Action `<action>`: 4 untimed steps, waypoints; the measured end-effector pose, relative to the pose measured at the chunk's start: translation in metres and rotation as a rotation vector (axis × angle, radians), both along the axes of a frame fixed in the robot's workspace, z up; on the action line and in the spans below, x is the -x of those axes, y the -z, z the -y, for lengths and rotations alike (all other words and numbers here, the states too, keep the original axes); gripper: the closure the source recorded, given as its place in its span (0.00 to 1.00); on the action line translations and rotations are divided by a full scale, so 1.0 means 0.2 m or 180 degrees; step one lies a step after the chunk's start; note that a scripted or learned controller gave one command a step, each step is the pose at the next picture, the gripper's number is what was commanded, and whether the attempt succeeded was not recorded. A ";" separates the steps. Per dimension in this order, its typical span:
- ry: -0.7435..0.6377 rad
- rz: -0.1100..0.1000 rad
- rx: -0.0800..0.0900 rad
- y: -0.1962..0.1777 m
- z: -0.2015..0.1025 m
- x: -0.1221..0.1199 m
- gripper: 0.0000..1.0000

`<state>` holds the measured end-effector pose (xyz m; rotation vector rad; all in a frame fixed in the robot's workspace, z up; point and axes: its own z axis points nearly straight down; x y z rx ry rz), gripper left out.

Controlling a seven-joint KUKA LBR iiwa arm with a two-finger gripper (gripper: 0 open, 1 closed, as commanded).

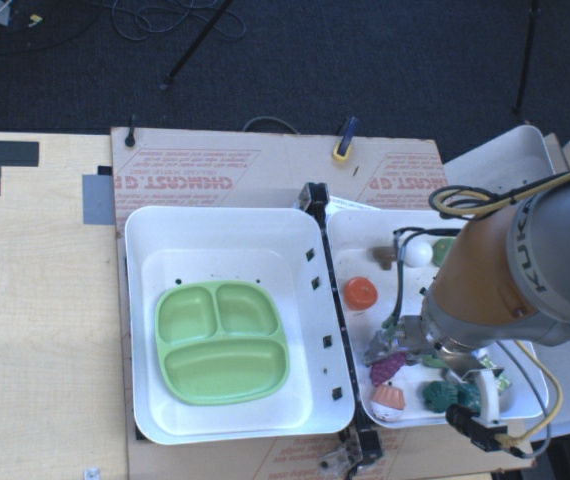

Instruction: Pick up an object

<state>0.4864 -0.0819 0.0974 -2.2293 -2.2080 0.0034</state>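
Note:
The right bin (350, 230) holds several small toys: an orange ball (360, 292), a white egg (418, 252), a small brown piece (385, 257), a purple piece (387, 369), a pink and orange cupcake (389, 399) and a green broccoli-like piece (442, 396). My arm (495, 268) reaches in from the right and hangs over the middle of this bin. The gripper (393, 345) points down at the bin's near left part, just above the purple piece. The arm's bulk hides much of the bin floor beneath it.
The left bin (145, 368) holds a light green divided plate (222, 341). A black divider (327, 298) runs between the two bins. Cables (465, 200) loop over the arm. A cardboard sheet (225, 173) lies under the bins, with a wooden bench top (35, 318) to the left.

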 end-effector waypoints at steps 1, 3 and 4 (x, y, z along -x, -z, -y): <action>-0.0012 0.0012 0.0002 -0.22 0.02 0.02 1.00; -0.0032 0.0015 0.0003 -0.66 0.07 0.01 1.00; -0.0041 0.0007 0.0000 -0.62 -0.11 -0.18 1.00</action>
